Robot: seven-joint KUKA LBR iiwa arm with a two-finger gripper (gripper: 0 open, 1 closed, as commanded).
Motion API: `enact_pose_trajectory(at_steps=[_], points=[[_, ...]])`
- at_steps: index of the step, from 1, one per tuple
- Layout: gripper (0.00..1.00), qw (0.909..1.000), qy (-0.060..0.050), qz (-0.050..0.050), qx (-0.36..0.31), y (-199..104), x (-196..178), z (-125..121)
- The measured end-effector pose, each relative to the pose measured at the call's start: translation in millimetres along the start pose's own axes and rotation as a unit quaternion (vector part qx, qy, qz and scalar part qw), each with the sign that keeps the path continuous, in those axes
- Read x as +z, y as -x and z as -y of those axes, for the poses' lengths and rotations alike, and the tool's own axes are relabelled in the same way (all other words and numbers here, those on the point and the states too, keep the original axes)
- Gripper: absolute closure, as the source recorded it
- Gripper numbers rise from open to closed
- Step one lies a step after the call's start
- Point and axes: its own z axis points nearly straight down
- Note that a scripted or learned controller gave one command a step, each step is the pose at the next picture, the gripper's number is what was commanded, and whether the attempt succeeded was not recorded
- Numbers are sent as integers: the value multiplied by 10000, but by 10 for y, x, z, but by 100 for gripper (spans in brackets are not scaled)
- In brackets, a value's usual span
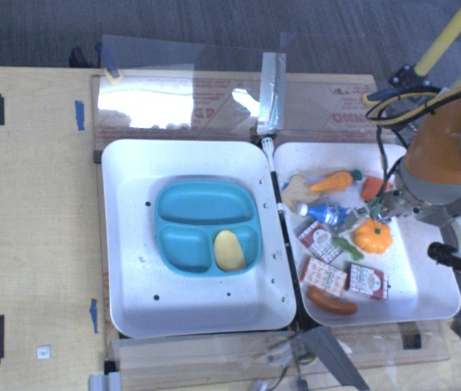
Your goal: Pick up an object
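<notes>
The right bin holds a heap of toy food: a carrot, a blue bottle, an orange pumpkin, a red piece, two small cartons, another carton and a red-brown sausage. A beige piece lies by the bin's left wall. My gripper hangs low over the bin's right half, just above the pumpkin and beside the red piece. The wrist hides its tips.
The left bin bears a blue divided tray with a yellow potato-like item in its lower right compartment. A clear panel and a metal post stand behind the bins. Cables hang near the arm.
</notes>
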Motion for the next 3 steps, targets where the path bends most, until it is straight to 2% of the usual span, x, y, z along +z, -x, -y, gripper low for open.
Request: enact_pose_trajectory(at_steps=[1, 2, 3], points=[[100, 10000, 27, 19, 10, 16, -119, -13], [0, 10000, 20, 15, 10, 14, -110, -9], [0, 10000, -8, 11, -73, 35, -41, -454]])
